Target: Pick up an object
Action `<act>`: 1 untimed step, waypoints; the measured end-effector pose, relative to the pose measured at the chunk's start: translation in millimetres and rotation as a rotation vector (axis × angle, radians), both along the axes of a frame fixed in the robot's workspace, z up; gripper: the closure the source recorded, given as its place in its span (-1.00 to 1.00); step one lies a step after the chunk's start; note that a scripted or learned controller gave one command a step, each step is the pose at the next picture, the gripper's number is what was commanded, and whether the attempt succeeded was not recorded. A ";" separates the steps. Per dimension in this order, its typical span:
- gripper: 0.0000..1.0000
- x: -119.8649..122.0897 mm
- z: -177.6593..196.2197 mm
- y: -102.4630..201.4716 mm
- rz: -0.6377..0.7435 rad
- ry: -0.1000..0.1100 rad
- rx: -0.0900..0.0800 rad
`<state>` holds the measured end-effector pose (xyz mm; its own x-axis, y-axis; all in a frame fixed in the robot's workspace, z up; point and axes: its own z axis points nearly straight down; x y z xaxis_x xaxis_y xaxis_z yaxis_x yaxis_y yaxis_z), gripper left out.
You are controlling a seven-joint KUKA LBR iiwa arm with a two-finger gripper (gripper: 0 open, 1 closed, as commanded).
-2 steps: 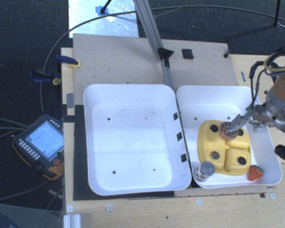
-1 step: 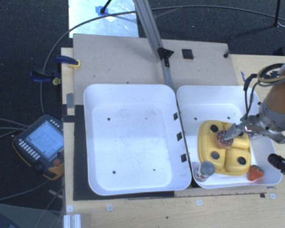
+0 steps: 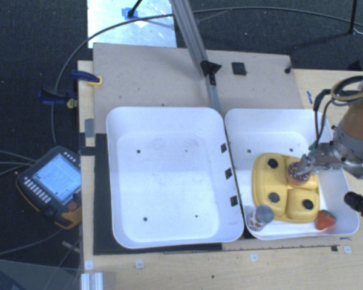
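A yellow four-lobed block (image 3: 278, 192) with dark holes lies in the right bin (image 3: 260, 128). My gripper (image 3: 301, 170) reaches in from the right and sits low over the block's upper right lobe. A small round brownish piece (image 3: 297, 174) shows right at its tip, on or just above the block. A small grey cup-like object (image 3: 263, 214) lies at the bin's front left corner. An orange-red object (image 3: 325, 220) lies at the front right corner.
The left bin (image 3: 169, 174) stands beside the right one, with black clips (image 3: 228, 173) along the shared edge. A metal pole (image 3: 190, 29) slants in at the back. A teach pendant (image 3: 51, 180) and cables lie left of the bench.
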<state>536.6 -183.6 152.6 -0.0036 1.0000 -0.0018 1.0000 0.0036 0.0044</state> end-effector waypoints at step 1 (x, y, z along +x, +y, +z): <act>1.00 2.2 63.1 5.4 0.002 -0.004 0.000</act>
